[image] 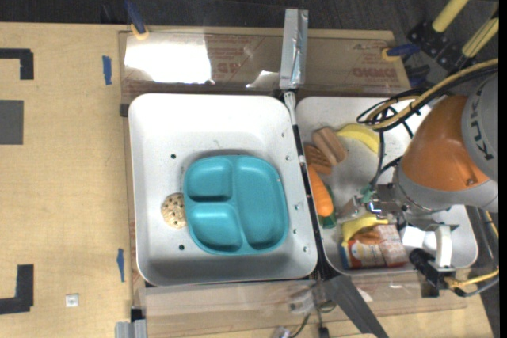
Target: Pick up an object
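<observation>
Farthest from the end effector, in the left one of the two shallow white plastic bins point(150, 170), lies one round speckled cookie point(173, 210), touching the left edge of one teal plastic divided tray point(236, 202) with three compartments. The tray sits flat in the middle of that bin, well to the left of the end effector. One upright clear plastic divider point(293, 47) stands behind the seam where the two bins meet, on the brown cardboard-covered tabletop point(63, 170).

The right bin point(467, 241) holds the objects for picking. Nearest the seam, left of the end effector, one orange carrot point(320, 192) lies lengthwise along the bin wall. Behind it, one tan bread-like roll point(326, 148) rests, touching one yellow banana point(360, 138) just to its right. Directly in front of the end effector, towards the near rim, one orange-and-white printed snack packet point(379, 252) lies flat, with a second yellow, banana-like piece point(360, 226) on its upper left corner; what it is exactly is hard to make out.

The end effector point(379, 203) hangs low over the middle of the right bin, just above the packet and that yellow piece, below the grey arm with its one orange band point(444, 150). The arm's bulk and cables hide its fingers, so I cannot tell whether they are spread or pressed together, or whether anything is pinched.
</observation>
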